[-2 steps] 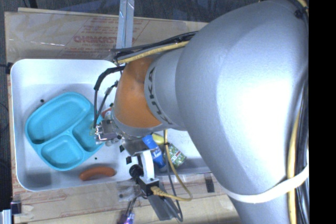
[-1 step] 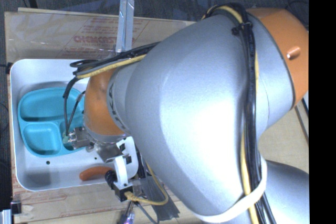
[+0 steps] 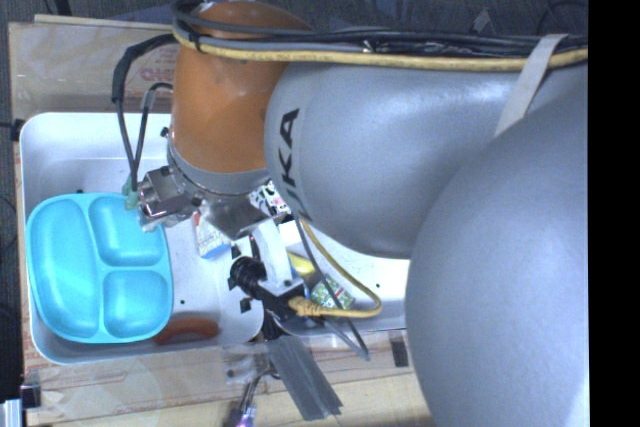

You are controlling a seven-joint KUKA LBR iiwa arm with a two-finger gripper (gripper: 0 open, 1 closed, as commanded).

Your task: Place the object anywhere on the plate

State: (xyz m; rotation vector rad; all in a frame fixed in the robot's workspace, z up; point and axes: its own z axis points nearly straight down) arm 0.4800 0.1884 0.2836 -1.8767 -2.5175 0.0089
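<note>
My arm sweeps in from the right and covers most of the frame. My claw hangs at centre left, just off the upper right corner of the blue plate. Spread or pressed together, I can't tell. The plate sits lower left in the white bin. A brown object lies on the bin floor, touching the plate's lower right edge, not on it
</note>
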